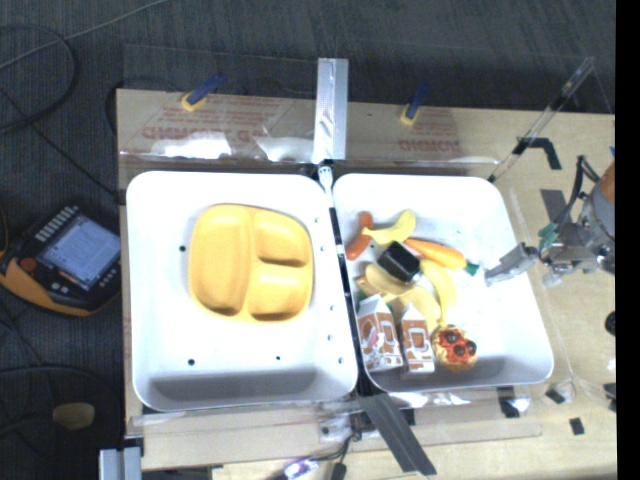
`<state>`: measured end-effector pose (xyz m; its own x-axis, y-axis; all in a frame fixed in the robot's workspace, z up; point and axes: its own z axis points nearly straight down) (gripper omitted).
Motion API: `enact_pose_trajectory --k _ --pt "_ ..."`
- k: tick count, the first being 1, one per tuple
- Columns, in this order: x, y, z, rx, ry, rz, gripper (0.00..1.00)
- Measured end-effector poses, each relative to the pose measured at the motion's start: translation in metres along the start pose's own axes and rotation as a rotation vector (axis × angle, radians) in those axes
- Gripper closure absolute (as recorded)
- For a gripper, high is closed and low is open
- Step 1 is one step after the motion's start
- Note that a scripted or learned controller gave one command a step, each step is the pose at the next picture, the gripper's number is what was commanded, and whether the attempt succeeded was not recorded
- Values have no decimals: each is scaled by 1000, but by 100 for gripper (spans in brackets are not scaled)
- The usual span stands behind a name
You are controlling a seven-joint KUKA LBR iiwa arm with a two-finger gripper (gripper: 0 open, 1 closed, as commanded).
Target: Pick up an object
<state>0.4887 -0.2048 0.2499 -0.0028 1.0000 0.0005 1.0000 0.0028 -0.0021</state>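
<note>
The right bin [520,338] holds a pile of toy food on its left side. A yellow banana [395,230] lies at the top with an orange carrot [437,253] beside it. A small black block [399,260] rests on a second banana [440,293]. Two brown-and-white cartons [395,340] stand at the front, next to a red-and-orange piece [454,345]. My gripper [505,267] reaches in over the bin's right rim, to the right of the carrot and apart from the pile. Nothing shows in it.
The left bin [160,348] carries a yellow divided plate [250,261]. A metal divider [340,298] runs between the bins. The arm's wrist [580,243] hangs over the bench right of the bins. A handheld controller [65,258] lies on the floor at left.
</note>
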Motion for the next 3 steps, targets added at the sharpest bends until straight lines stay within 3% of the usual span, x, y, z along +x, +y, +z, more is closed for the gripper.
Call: enact_pose_trajectory --k 1,2,3 --pt "-8 36 13 -1 -2 -203 0" --pt "24 81 160 -13 -7 -63 0" --pt "26 82 150 -15 -4 -64 100"
